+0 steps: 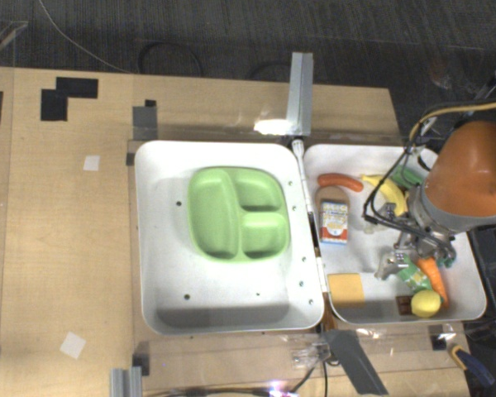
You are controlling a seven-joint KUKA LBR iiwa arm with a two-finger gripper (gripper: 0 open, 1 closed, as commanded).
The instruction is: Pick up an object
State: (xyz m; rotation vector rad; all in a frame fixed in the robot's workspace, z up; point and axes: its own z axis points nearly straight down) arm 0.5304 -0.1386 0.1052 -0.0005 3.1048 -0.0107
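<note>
There the claw (394,263) hovered, grip state impossible to tell, just beside the slim orange plastic carrot (434,277), whose long axis slanted away.

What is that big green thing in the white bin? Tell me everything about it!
The green tray is a pale green plate with sections, and it looks like plastic. It has rounded corners and three hollows: one long one on the left side of the picture and two smaller ones on the right. It lies flat, face up and a little turned, near the middle of the left bin. Only the bin floor touches it.
</note>
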